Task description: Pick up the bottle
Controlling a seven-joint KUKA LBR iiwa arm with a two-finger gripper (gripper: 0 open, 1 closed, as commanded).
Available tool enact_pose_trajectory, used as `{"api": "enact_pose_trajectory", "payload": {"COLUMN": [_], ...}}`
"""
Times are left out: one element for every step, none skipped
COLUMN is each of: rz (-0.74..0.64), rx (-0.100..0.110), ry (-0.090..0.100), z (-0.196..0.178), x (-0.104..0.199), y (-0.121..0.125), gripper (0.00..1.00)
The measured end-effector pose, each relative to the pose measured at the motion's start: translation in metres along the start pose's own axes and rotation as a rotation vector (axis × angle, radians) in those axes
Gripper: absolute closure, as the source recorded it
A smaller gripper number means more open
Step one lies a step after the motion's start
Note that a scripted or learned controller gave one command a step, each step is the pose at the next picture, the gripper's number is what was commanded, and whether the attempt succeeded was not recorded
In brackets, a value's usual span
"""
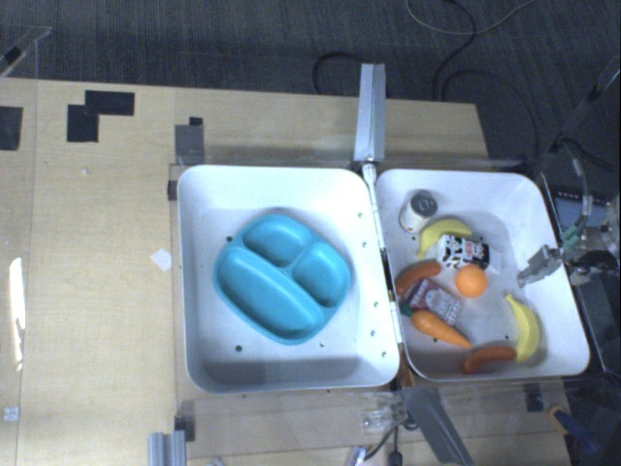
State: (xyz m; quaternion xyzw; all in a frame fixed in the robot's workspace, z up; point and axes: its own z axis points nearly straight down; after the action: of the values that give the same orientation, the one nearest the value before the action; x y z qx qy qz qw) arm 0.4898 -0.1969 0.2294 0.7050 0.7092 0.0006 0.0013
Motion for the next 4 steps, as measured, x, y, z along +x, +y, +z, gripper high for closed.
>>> {"api": "enact_pose_trajectory", "payload": {"rz": [0.403, 0.554, 0.926, 0.925], "rx": [0.0, 0.003, 0.001, 0.001], "ry": [0.0, 0.001, 0.0, 0.0], "z": [0.015, 0.125, 0.114, 0.114], "x": [0.005, 0.099, 0.038, 0.038], "y": [0.077, 0.064, 0.106, 0.106], "gripper": [0.0, 0.0, 0.0, 0.0]}}
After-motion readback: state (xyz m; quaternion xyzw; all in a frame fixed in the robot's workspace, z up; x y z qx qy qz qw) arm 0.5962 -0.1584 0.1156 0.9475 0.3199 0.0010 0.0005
